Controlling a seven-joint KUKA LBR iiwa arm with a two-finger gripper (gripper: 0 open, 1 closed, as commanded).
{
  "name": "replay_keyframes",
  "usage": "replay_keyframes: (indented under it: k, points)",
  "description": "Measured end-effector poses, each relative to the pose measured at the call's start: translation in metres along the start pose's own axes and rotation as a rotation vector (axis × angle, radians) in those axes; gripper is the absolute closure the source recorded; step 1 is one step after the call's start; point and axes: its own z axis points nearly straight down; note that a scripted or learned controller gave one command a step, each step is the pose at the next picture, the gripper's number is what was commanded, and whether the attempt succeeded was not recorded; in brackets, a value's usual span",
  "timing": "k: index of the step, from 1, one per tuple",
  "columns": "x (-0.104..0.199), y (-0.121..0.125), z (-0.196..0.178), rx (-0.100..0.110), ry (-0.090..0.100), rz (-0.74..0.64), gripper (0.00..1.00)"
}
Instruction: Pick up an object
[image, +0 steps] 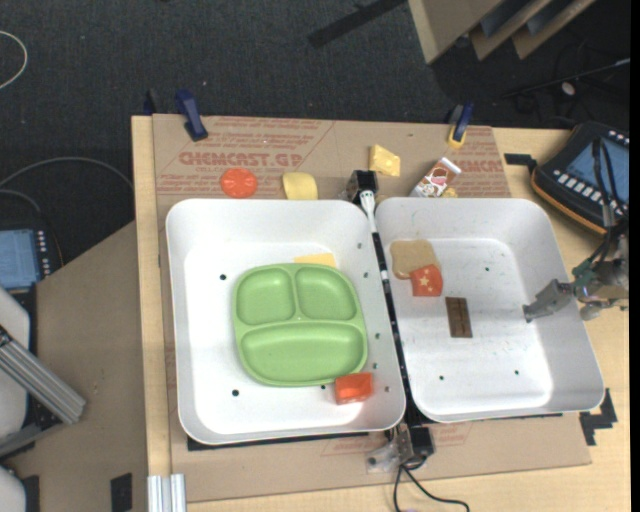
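Approaching stage: end effector (545, 300) sits at right bin's (560, 385) rim, grip state impossible to tell. Next move calls for reaching toward brown block (458, 318) or red cube (427, 281).

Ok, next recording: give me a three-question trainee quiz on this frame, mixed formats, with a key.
1. True or false: the green divided plate sits in the left bin.
2. Multiple choice: which item lies nearest the middle of the right bin? A) the orange block B) the dark brown bar C) the orange disc
3. Fill in: the red cube touches the tan piece near the right bin's ____ wall.

Key
1. True.
2. B. The orange block is in the left bin below the plate; the orange disc lies outside on the cardboard.
3. Left. The gripper sits at the opposite side.
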Motion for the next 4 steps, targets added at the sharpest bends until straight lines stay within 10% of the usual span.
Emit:
replay_keyframes:
  k: [1, 2, 4]
  points:
    - [0.052, 0.049, 0.081, 0.006, 0.005, -0.007, 0.0]
    - [0.107, 0.044, 0.123, 0.006, 0.004, -0.005, 0.0]
    - [0.096, 0.055, 0.121, 0.002, 0.0, 0.0, 0.0]
